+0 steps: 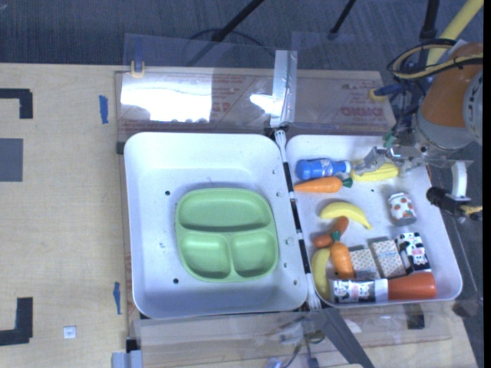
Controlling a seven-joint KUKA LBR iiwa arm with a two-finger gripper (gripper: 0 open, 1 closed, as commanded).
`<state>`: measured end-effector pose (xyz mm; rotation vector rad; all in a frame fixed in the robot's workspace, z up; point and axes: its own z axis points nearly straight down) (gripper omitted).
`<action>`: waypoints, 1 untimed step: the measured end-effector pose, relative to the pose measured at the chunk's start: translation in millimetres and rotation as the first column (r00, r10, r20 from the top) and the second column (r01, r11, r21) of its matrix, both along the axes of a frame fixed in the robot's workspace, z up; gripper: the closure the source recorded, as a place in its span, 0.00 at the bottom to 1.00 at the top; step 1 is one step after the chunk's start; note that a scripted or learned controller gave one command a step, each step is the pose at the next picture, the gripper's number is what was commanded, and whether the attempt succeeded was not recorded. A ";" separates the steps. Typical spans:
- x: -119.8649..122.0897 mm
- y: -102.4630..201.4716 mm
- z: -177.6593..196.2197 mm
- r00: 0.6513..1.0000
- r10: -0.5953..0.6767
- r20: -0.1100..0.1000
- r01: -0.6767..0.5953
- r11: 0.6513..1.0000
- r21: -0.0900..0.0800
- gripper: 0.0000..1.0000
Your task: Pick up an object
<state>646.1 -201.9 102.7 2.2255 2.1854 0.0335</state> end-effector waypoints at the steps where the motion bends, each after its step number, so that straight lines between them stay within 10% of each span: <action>1: 5.1 -0.6 19.3 1.000 0.002 0.018 -0.001 1.000 -0.005 1.00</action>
